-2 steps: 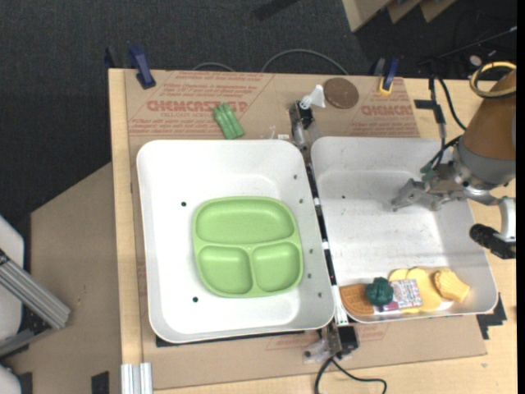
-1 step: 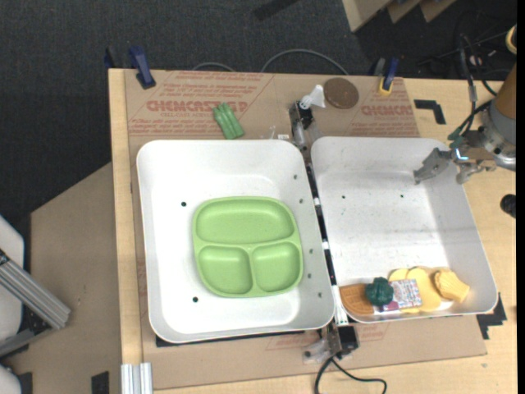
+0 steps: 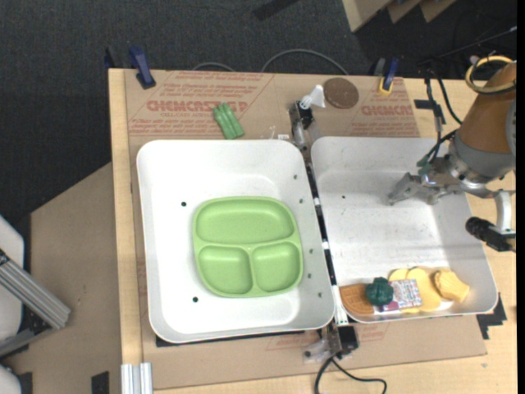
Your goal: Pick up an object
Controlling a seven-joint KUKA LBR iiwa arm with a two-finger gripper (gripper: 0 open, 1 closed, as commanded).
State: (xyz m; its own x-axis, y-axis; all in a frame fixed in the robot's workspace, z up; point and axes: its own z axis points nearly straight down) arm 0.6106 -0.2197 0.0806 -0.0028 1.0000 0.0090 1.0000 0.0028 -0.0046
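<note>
A: Where's the gripper (image 3: pixel 404 190)?

B: Over the right bin (image 3: pixel 361 228), in its upper part, reaching in from the right. Its fingers (image 3: pixel 399 193) are spread apart, with nothing between them.

A: And the things to pick up?

B: Huddled along the near edge of the right bin: a dark green toy (image 3: pixel 379 292), a small printed packet (image 3: pixel 408 294), a yellow chunk (image 3: pixel 450 285), and a brown piece (image 3: pixel 354 299) at the left end. The row runs left to right along the bin's front wall; I can't tell which way any one piece points.

A: The left bin (image 3: pixel 164 220)?

B: It holds a green divided plate (image 3: pixel 247 246), its two small compartments toward the near side. The gripper is well apart from all of it.
</note>
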